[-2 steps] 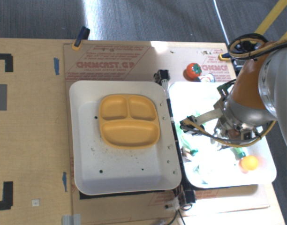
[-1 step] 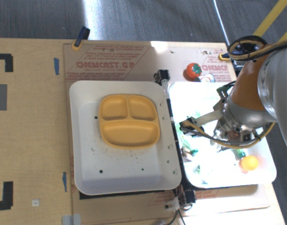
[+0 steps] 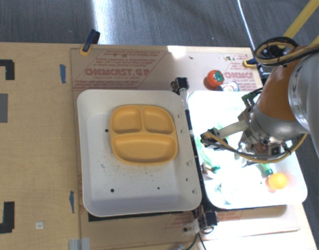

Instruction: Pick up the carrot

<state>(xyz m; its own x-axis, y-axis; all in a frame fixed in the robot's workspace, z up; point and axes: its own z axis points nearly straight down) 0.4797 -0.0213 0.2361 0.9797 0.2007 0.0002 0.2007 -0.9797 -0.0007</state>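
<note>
A small orange piece with a green tip beside it lies near the front right corner of the right bin; it looks like the carrot. The arm's grey wrist and orange band hang over this bin. My gripper sits under the wrist, pointing down into the bin just left of and behind the orange piece. The wrist and cables hide what lies beneath it, and nothing shows between the fingers.
The left bin holds a yellow divided plate. A red tomato rests on the bench behind the right bin. Small green bits lie along the right bin's left side. A black clamp stands between the bins at the back.
</note>
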